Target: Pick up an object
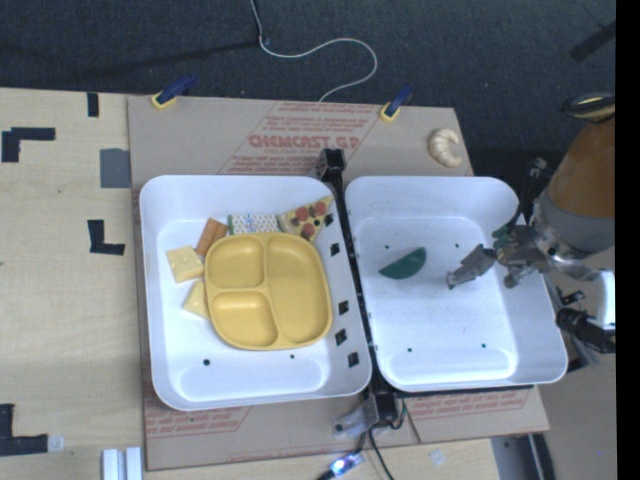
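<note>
Camera view, right of centre: the pincer (470,271) hovers over the right bin (440,368) with its finger state indeterminate and nothing visible between the fingers. A green object (404,263) lies on the bin floor just left of it. The left bin (160,368) carries a yellow divided tray (268,291).

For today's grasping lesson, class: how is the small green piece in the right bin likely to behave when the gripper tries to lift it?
The green piece lies low and flat on the right bin floor, so it probably won't roll. It looks small and thin, likely light, and may slide on the smooth white surface if nudged. The gripper sits just beside it; stiffness can't be judged.
</note>
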Robot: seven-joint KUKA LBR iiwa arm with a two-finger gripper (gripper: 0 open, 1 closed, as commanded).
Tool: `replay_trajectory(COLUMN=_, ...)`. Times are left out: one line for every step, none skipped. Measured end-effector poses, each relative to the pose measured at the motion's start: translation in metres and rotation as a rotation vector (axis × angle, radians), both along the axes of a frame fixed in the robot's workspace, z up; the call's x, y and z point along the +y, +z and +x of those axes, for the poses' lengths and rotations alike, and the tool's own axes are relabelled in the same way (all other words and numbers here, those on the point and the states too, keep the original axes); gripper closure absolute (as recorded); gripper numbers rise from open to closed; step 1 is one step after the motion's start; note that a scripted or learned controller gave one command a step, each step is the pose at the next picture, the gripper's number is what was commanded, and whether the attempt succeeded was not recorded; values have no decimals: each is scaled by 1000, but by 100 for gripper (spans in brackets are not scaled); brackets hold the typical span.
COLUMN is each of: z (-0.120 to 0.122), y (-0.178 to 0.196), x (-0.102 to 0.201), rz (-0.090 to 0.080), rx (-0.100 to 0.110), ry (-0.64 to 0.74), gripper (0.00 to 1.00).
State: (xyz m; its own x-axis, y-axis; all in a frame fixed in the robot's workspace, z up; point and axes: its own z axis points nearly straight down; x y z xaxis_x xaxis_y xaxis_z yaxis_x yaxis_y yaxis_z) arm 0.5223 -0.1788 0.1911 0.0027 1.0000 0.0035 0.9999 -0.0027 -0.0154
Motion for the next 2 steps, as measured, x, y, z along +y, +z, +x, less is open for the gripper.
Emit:
replay_trajectory(z=3, y=7, x=0, rz=-3, rx=-13, ry=4, gripper=0)
replay_trajectory(z=-5, y=-39, x=2, rz=-3, rx=-9, ry=4, gripper=0)
